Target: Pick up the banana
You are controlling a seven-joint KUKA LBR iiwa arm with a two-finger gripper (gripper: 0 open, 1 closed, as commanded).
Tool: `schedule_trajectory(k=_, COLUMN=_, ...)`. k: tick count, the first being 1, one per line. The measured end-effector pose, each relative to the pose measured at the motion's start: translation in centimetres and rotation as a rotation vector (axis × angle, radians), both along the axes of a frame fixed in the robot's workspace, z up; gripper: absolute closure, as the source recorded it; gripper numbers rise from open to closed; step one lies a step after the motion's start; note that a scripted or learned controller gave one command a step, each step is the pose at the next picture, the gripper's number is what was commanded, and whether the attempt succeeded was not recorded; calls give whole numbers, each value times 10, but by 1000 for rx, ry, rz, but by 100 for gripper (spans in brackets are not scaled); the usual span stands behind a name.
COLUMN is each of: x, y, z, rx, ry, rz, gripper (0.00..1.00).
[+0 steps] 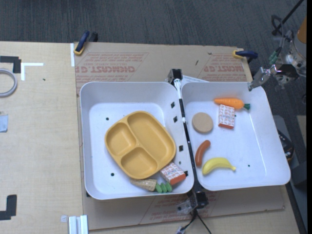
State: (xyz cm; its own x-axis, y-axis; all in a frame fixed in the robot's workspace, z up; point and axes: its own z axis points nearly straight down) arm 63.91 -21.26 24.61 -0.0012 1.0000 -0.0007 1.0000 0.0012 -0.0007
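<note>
— Where's the banana (pixel 218 165)?
— Lying in the right bin (pixel 263 145), near its front edge — just beside a red sausage (pixel 202 151), below a tan round cookie (pixel 202 122).
— And the gripper (pixel 259 78)?
— Hanging by that bin's far right corner, well apart from the banana. Holding nothing; fingers too small to tell wide from narrow.

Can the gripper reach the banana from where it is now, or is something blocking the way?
Probably yes. The banana lies uncovered in the right bin, just apart from the sausage. The gripper hangs above the bin's far corner.
</note>
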Motion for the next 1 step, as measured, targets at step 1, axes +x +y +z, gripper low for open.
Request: schedule_trajectory(k=1, x=-89, y=22, z=-74, rx=0, ry=-1, rz=143, gripper=0)
